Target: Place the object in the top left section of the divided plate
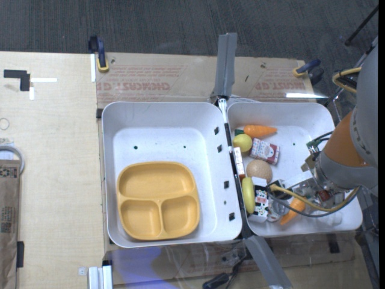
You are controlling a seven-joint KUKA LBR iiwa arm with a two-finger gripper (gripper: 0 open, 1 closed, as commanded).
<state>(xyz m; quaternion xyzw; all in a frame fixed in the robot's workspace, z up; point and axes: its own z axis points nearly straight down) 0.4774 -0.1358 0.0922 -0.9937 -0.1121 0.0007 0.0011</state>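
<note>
at the right bin's (343, 221) front edge the gripper (283, 206) is working amid crowded items, finger state indeterminable, risking a wrong pick while the divided plate (158, 198) is waiting in the left bin (114, 161).

Premises: a robotics laboratory or test cell, not a home or shop. Evidence follows. A pale wood tabletop (48, 161) carries two shallow white bins (162, 125) set side by side, fixed in place over a sheet of printed cardboard (180, 80) along the far edge. Blue and yellow clamps (96, 50) hold that sheet at its far corners. Black tape markers (18, 77) sit at the tabletop's far left corner. A grey industrial arm (361, 131) with an orange band, trailing loose cables (319, 206), reaches over the right bin. That bin holds toy food items (258, 152); the left holds a yellow divided plate (158, 199). Dark grey carpet (150, 11) lies beyond the far edge.
</note>
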